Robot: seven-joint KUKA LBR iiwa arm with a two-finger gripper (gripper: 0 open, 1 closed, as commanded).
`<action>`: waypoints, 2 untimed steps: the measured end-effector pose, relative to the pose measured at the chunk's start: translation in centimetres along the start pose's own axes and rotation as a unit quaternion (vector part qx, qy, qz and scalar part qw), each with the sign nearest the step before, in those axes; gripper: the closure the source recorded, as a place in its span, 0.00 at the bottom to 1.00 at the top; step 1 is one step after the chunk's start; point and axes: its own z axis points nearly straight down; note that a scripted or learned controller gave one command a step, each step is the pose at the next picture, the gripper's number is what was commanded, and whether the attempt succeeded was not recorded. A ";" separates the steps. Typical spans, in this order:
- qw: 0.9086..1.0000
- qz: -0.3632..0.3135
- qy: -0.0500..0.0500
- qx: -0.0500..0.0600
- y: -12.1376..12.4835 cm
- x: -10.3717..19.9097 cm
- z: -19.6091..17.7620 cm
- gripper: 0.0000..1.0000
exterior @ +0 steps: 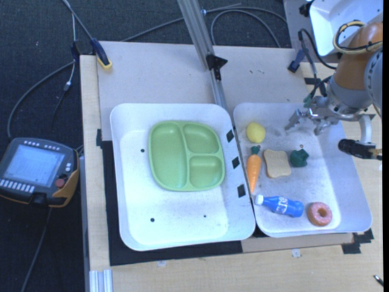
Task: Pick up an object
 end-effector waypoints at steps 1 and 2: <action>1.000 -0.001 -0.001 -0.004 0.2 0.0 -1.6 1.00; 1.000 0.000 -0.001 -0.006 0.7 0.6 -6.3 1.00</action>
